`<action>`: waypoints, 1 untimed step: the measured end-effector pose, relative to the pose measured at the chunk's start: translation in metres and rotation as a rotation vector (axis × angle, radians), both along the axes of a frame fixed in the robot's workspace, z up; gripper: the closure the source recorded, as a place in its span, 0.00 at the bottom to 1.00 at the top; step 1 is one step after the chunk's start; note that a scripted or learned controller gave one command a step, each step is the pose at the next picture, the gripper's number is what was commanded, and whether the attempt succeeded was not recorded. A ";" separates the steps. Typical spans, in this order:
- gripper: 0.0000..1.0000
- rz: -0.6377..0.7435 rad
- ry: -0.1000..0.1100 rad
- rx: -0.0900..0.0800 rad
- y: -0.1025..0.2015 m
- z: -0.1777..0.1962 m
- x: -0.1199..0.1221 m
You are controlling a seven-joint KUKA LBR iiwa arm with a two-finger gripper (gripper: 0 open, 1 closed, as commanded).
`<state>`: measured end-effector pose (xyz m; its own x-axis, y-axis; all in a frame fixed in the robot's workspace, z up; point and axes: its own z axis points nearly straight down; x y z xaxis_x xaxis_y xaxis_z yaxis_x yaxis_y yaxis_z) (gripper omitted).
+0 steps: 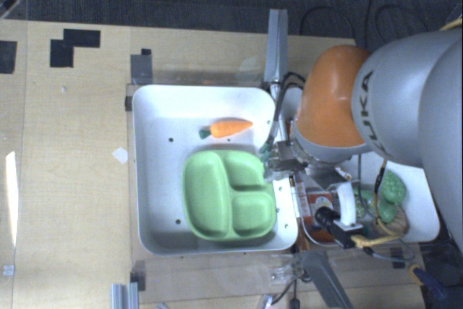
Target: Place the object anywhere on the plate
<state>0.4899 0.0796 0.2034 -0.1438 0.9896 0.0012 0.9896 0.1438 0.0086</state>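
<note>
From above, the desk (65,177) is pale wood with two shallow white bins set side by side. The left bin (155,155) holds a carrot (228,128) and a green plate (228,193).

The carrot lies on the bin floor toward the far side, just beyond the plate's far edge and apart from it. Its long axis runs nearly left to right, tilted slightly so the right end sits a little farther away. The green stub is at the left end and the orange body tapers toward the right, so the tip points right, toward the bin's right wall.

The plate is a rounded, divided dish with one large compartment on the left and two smaller ones on the right. It sits in the near half of the bin, close to the near wall and the right wall.

The arm (405,98) comes in from the right, its grey body and orange band looming over the divide between the bins. The gripper (273,155) is down low by the right wall of the left bin, just beside the plate's far right corner and a little to the right of the carrot's tip. Whether it is spread or pressed together I cannot tell from here.

In the right bin (423,221), partly hidden under the arm, some green object (392,192) lies among cables.
</note>
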 end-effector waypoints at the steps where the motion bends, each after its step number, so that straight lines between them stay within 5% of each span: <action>1: 1.00 -0.195 0.005 0.000 0.048 0.049 -0.002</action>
